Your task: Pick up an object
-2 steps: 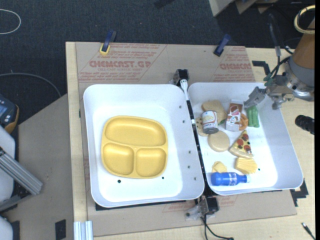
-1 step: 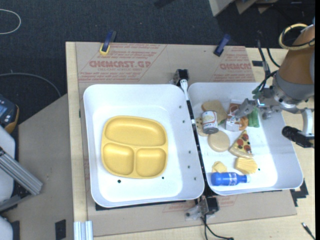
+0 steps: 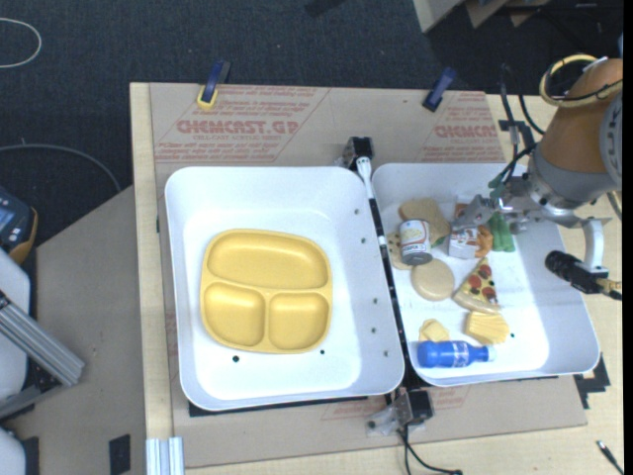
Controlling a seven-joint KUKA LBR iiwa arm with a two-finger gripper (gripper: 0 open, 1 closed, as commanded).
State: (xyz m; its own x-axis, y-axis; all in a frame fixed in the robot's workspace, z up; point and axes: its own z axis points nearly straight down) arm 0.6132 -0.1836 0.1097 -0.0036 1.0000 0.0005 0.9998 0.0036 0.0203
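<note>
Reaching in from the right over the right bin (image 3: 569, 349), hovering the gripper (image 3: 492, 216) by the green piece (image 3: 500, 234) near the carton (image 3: 462, 242), can (image 3: 414, 240) and pizza slice (image 3: 479, 285); grip state impossible to tell; best lowering squarely over one item.

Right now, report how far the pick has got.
Done: the gripper has reached the right bin, low over the toys near the green piece. In hand: nothing visibly between its fingers. Left: the lift. The can, pizza slice and blue bottle lie in the bin; the yellow tray sits in the left bin.
</note>
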